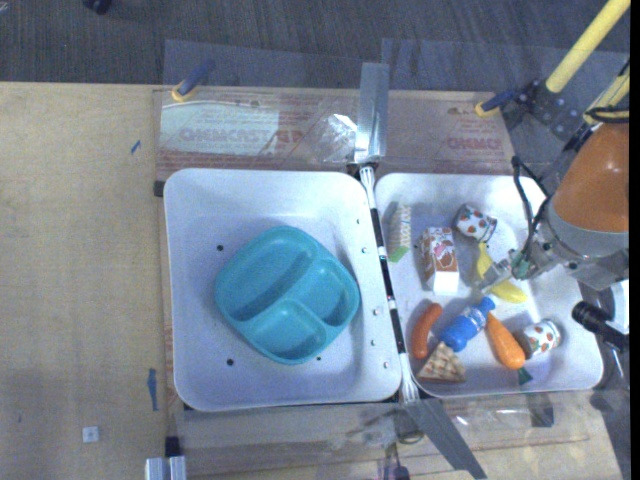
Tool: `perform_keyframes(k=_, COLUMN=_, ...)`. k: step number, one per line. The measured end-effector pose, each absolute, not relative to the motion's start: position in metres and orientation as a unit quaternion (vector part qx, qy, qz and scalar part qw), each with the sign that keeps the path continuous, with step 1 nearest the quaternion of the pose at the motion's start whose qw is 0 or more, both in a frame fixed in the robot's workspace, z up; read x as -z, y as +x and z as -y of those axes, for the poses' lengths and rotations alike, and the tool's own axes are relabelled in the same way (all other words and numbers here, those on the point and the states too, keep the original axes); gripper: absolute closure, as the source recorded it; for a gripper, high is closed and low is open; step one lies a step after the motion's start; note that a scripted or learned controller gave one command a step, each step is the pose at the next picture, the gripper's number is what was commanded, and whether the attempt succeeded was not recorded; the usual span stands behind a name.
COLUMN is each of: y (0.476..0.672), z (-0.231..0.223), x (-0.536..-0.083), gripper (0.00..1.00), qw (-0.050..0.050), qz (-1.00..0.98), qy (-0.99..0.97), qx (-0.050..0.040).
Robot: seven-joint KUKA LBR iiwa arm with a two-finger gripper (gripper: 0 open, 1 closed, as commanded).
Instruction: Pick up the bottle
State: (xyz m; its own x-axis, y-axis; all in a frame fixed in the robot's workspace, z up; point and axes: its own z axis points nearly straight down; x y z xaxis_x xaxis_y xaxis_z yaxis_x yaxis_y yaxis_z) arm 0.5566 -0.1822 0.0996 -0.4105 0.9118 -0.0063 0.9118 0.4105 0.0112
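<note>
The bottle (pixel 466 328) is not yet picked up and lies in the right bin (pixel 580 373), just below the gripper (pixel 503 273), whose opening cannot be told.

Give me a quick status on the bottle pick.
Gripper low in right bin, above bottle, nothing seen held. Bottle lying flat, untouched. Crowded: banana above it, carrot to its right, sausage to its left.
</note>
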Motion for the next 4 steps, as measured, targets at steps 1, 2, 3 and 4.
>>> perform_keyframes(k=1, y=0.524, z=0.138, x=-0.089, gripper=1.00, qw=0.005, qz=-0.948, qy=0.317, qx=-0.0010)
perform_keyframes(k=2, y=0.483, z=0.093, x=-0.089, gripper=1.00, qw=0.007, qz=-0.950, qy=0.314, qx=-0.0014)
perform_keyframes(k=3, y=0.516, z=0.042, x=-0.185, gripper=1.00, qw=0.002, qz=-0.857, qy=0.515, qx=-0.0005)
perform_keyframes(k=4, y=0.516, z=0.042, x=-0.185, gripper=0.00, qw=0.002, qz=-0.857, qy=0.515, qx=-0.0005)
